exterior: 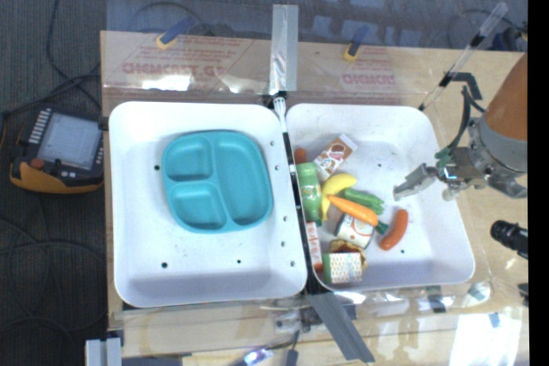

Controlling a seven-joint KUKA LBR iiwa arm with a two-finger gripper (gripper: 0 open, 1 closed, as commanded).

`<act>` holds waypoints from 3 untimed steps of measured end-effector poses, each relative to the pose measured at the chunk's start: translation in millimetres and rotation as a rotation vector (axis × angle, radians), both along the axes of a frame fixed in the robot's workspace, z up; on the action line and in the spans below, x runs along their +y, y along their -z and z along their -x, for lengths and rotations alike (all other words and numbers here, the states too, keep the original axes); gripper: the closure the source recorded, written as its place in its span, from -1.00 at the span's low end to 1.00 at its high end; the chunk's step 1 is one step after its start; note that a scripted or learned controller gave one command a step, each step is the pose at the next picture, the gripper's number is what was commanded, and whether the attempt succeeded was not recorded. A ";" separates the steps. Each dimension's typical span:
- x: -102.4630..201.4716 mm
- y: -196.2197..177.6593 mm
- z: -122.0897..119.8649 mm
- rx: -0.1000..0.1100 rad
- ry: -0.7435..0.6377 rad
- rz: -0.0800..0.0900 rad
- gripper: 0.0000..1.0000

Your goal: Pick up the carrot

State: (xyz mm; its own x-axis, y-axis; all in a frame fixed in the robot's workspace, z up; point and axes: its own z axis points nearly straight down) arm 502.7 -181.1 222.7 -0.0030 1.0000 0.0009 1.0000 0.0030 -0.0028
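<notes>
one small carrot (352, 207) lies atop the toy pile, likely light, stiff and slick; best pinched across its middle. gripper (415, 182) fingers: cannot tell.

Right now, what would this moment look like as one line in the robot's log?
task: pick up carrot | carrot: in right bin, among toy food | gripper: over right bin, right of carrot, holding nothing | left bin: blue plate
</notes>
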 end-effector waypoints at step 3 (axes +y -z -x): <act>104.8 -28.8 -56.7 -0.002 -0.173 0.002 1.00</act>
